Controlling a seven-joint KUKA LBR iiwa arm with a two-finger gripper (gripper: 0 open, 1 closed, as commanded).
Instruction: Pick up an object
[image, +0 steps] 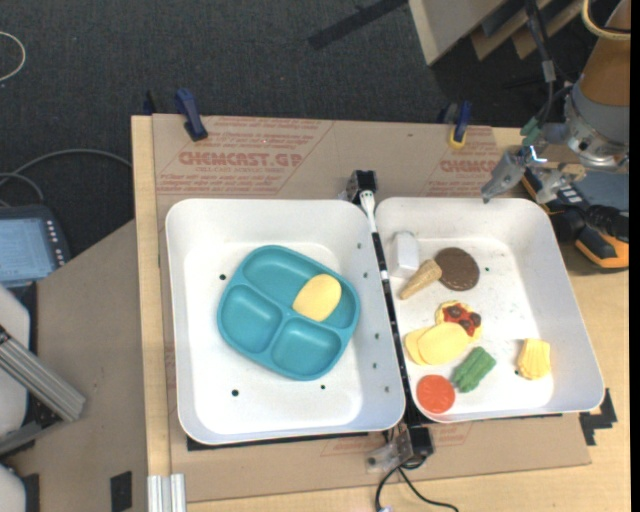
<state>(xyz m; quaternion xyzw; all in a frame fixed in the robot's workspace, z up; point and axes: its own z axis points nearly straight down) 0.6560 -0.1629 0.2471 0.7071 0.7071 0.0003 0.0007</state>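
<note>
Gripper (520, 170) hangs over the far right corner of the right bin (560, 250), and I cannot tell its state from here. I count two white bins. Well to its left, the left bin (190, 300) holds one teal divided plate (285, 315) with one yellow lemon-like piece (318, 297) in a compartment. Below the gripper, toward me, the right bin holds eight toy foods: a white piece (405, 250), a cone (421, 279), a brown disc (457, 267), a red-and-yellow piece (461, 318), a yellow slab (440, 345), a green vegetable (473, 368), a red disc (435, 393) and corn (534, 358). Nothing touches the gripper; the brown disc lies nearest. Two blue clamps (190, 112) grip the bench's far edge.
</note>
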